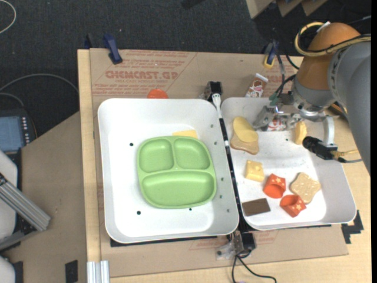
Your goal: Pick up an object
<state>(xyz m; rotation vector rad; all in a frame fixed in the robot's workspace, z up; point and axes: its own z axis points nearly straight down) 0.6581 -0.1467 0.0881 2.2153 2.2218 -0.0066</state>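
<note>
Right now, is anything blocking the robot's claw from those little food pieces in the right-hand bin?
Nothing visible does. The gripper hangs at the far end of the right bin, beside the tan bread piece. The cheese cube and red pieces lie uncovered nearer the camera.

Red block lettering is printed across the far part of the brown cardboard sheet [177, 63] that lies under both bins. The big line reads roughly "CHEMCAST GP", though its last letters are blurred. A finer red line runs above it and is too small to read. A small white and red packet [255, 87] beside the right bin's far edge bears print that is also too small to read.
</note>
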